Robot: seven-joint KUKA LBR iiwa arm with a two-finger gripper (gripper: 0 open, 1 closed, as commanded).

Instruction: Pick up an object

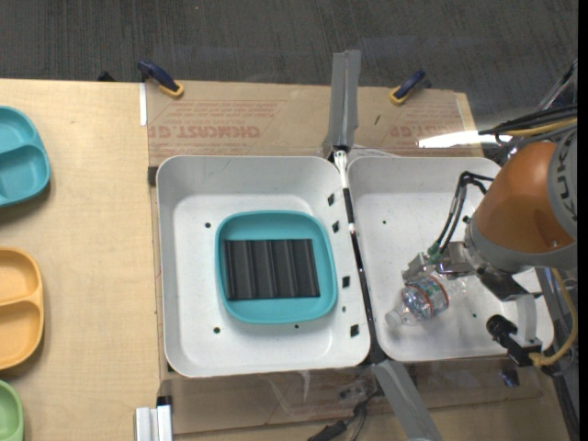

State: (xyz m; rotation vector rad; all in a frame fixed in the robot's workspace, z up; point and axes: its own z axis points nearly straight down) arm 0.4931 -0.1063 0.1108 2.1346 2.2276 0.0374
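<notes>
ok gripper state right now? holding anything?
Gripper: low in the right bin, right against a clear plastic bottle. Open or closed, and whether it holds the bottle, cannot be told.

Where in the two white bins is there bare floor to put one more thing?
The right white bin has bare floor along its far wall and left side. Its near right part is crowded by the gripper and a clear plastic bottle. In the left white bin, the teal tray leaves narrow margins.

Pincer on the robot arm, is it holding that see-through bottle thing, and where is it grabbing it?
Cannot tell. The pincer sits right at the upper end of the clear bottle in the right bin.
</notes>
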